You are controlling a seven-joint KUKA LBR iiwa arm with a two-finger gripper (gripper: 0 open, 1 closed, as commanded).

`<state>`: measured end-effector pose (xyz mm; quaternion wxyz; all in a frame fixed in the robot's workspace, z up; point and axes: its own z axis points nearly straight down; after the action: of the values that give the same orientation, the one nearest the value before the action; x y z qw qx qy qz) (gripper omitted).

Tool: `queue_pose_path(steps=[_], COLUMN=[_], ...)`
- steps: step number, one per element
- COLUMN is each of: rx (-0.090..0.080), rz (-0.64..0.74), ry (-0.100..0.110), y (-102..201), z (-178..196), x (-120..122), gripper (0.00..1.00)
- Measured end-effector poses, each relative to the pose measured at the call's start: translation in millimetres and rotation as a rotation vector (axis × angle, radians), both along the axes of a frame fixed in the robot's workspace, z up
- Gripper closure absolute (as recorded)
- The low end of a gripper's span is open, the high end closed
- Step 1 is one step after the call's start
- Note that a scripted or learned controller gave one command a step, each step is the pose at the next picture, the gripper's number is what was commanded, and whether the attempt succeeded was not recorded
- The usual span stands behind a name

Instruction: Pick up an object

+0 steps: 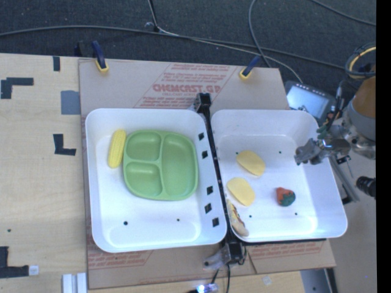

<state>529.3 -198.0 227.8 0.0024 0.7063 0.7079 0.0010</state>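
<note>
In the right bin point(317, 221) lie two yellow pieces, one point(251, 162) near the middle and one point(242, 191) below it. A small red and green item point(285, 196) rests toward the bin's right side. A brownish piece point(237, 219) lies against the lower left wall. My gripper point(307, 153) hangs over the right bin's right rim, above and to the right of the red and green item, with nothing seen between its ends.
The left bin point(146, 227) holds a green divided plate point(161, 165) and a yellow corn cob point(116, 148) beside it on the left. A black divider point(209, 163) runs between the bins. Cables cross the dark floor behind.
</note>
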Motion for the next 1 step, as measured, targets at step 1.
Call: queue_pose_path(steps=[1], rx=[0.000], rz=[-0.001], ry=[0.001], y=[0.0], z=[52.9], x=[1.0], gripper=[1.00])
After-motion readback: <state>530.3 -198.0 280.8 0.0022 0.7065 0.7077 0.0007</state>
